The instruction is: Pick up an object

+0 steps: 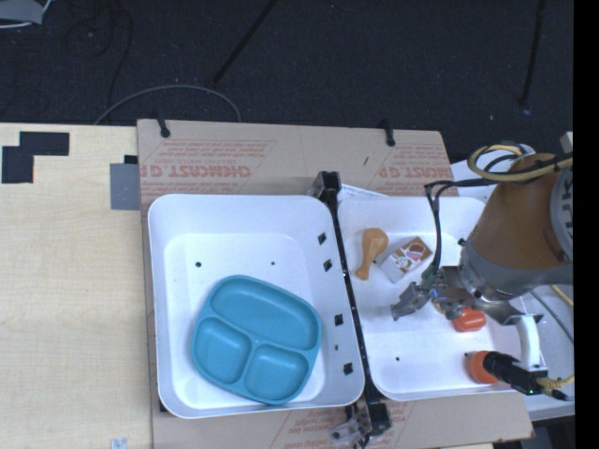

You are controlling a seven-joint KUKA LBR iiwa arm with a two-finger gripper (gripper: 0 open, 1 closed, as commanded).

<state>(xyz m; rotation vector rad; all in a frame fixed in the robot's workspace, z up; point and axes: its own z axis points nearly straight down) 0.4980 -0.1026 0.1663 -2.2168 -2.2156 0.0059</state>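
Begins at the left with a pale wooden bench top, bare of anything to grasp. Moves on to a shallow white plastic bin on the left, resting on a brown printed cardboard sheet. Holds a blue three-compartment plastic plate, lying flat on the bin floor toward the near side; probably too broad and low for a pinch, so likely a poor choice.

Crosses the shared wall to a second shallow white plastic bin on the right, where the small pieces lie. Finds a tan plastic drumstick just beside that wall, then a small brown-and-white printed carton close to its right, tilted. Reaches next the dark gripper, low over the bin floor just below the carton, angled in from the right. Cannot tell how far open; shows nothing clearly in its hold.

Ends with a small red-orange rounded piece just right of the gripper, partly under the grey-and-orange arm. Suggests the carton or the red-orange piece as likeliest target, being nearest; neither yet lifted.
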